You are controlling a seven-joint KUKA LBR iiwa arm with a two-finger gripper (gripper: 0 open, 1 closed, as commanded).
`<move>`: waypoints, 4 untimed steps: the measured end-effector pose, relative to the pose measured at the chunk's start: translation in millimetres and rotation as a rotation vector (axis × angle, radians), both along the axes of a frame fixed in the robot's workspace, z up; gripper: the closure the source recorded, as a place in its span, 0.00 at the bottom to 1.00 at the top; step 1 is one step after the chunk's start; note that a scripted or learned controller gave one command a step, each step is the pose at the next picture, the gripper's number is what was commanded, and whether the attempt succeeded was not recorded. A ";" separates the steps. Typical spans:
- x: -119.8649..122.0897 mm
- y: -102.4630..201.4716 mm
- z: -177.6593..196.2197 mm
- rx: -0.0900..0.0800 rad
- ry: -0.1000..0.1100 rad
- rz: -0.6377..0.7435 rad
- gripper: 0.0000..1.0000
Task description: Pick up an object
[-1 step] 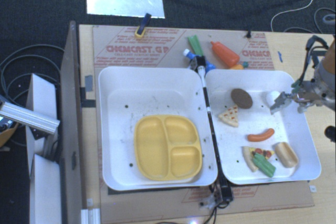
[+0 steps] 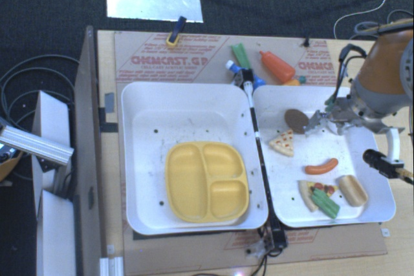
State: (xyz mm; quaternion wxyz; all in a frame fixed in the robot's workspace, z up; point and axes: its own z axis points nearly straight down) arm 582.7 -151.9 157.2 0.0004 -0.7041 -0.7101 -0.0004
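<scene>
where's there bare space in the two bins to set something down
Left bin: bare floor along the back, behind the yellow tray, and a strip down its left side. Right bin: crowded in front with the sausage, bun and pizza slice; the gripper hangs over the back, by the brown disc.

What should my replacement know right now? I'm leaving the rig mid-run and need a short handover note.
End effector: low in the right bin, at its upper part, beside the brown round piece; finger state unclear, nothing seen held.
Right bin: brown round piece, pizza slice, sausage, bread roll, green-topped toy food.
Left bin: yellow divided plate.
Behind the bins, on the bench: carrot, green piece.
Done: no pick visible yet.
Left: grasp and lift an object.
</scene>
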 end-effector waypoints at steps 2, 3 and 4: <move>73.2 22.5 -46.4 -0.007 -0.022 0.000 1.00; 25.1 110.4 31.8 0.002 -0.004 0.002 1.00; 30.6 31.5 21.4 -0.004 -0.003 -0.012 1.00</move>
